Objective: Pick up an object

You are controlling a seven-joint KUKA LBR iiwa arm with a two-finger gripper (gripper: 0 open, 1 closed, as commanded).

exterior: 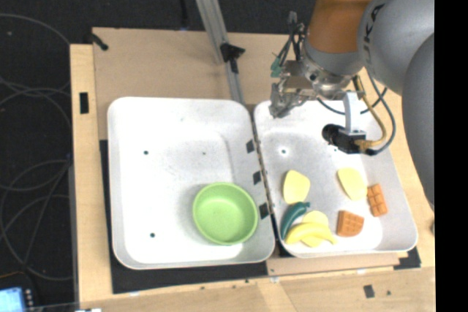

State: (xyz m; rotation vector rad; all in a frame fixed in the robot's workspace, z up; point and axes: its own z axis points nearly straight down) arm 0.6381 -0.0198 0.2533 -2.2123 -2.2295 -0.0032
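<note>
The grey arm with its orange band reached in from the right, and its pincer hung over the far left corner of the right shallow white plastic bin, close to the rim where the two bins met. Whether the pincer was open or closed could not be told from this angle, and nothing was visible in its grasp.

Toward the near end of that bin lay a pale yellow oval piece, a second pale yellow piece, a small orange ridged block, an orange waffle-patterned square, a yellow banana-shaped toy and a dark green curved piece touching it.

In the left shallow white plastic bin, a round light green bowl sat upright near the front right corner. Both bins rested on the tan wooden surface.
</note>
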